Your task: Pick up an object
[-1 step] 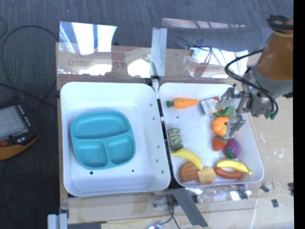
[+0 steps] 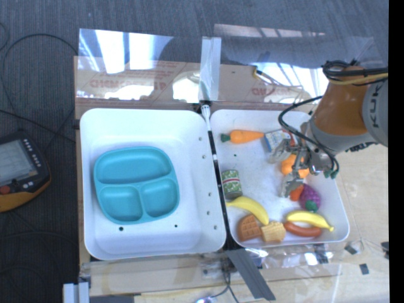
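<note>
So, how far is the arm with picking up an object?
Done: the gripper is down in the right white bin, among the toy food by the purple grapes. In hand: nothing clearly sits between its fingers. Left: close on one item and lift it; the yellow banana and orange carrot lie untouched.

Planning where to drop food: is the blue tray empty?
Empty: the tray in the left bin shows three bare blue compartments.
</note>
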